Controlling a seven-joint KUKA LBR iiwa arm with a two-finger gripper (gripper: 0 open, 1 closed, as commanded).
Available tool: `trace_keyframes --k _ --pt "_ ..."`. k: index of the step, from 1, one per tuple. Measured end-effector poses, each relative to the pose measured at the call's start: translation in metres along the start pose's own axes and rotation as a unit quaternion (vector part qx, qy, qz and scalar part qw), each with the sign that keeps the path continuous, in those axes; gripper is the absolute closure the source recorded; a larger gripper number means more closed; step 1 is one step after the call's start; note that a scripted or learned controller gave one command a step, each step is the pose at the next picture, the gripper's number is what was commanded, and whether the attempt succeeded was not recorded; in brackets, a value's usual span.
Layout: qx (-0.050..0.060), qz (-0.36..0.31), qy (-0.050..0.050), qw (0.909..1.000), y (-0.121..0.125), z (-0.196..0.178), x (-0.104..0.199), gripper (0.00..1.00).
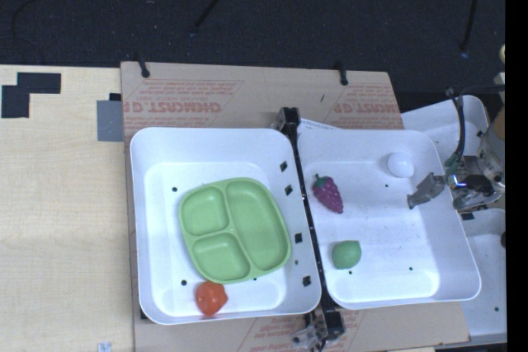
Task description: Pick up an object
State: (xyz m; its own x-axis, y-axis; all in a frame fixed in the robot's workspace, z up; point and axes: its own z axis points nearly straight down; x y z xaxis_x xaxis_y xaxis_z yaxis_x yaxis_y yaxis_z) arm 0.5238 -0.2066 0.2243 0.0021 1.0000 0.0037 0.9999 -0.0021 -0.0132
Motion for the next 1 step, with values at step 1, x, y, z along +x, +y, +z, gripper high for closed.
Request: trace_keyframes --k 1 --pt "-0.005 -0.001 -0.001 1.0000 0.0024 -0.0054 -0.0001 0.00"
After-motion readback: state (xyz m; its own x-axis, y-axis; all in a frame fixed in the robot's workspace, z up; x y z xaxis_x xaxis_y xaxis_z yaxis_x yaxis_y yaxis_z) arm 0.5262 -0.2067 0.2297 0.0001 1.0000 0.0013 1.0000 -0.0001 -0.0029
